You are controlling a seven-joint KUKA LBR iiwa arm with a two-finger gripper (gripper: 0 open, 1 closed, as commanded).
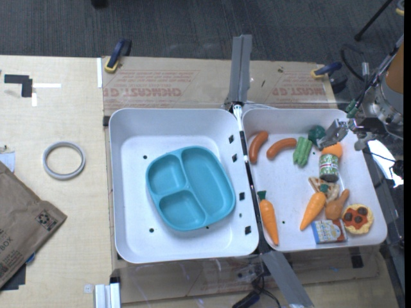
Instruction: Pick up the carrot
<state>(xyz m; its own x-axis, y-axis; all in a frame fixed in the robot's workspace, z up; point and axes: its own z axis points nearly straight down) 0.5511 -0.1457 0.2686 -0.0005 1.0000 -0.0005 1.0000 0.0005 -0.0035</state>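
Jaws [336,132]: metal two-finger jaws at the right bin's upper right corner; spread or pressed together cannot be told from this slant view.
Below jaws: small orange piece [332,150] above a green-labelled can [329,166].
Carrot A: orange plastic carrot with green top [268,219] lies along the right bin's left wall, free of the jaws.
Carrot B: second orange carrot [313,210] lies tilted mid-bin, well apart from the jaws.
Nearby: two red-orange sausages [258,145], green vegetable [302,151], small round pizza [357,218], blue-and-white carton [329,231].
Right bin [376,191]: shallow white tray.
Left bin [128,172]: holds blue three-compartment plate [191,187].
Tabletop [51,108]: tape ring [64,160] at left.
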